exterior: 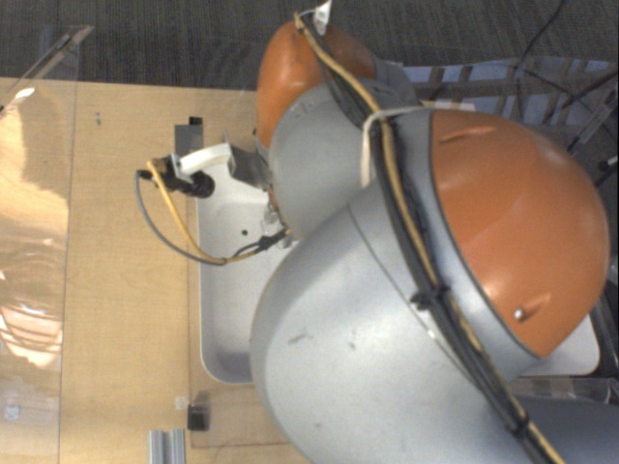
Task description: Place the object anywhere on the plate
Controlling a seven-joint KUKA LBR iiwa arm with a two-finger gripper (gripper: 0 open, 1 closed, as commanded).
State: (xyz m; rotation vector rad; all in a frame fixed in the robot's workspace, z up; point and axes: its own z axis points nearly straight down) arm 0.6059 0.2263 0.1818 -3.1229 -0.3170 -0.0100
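My grey and orange arm [406, 288] reaches in from the right and covers most of the bench. Its wrist end hangs over the upper left part of a white bin [224, 307]. The gripper [253, 174] sits at that wrist end, seen from above and mostly hidden by the arm's own body. Whatever lies under the arm is hidden.
The visible strip of the white bin shows its left wall and rounded front-left corner [215, 363]. Bare wooden bench [116, 288] spreads to the left of it. A small black bracket [197, 417] stands near the bench's front edge and another [187, 133] near the bin's far corner.
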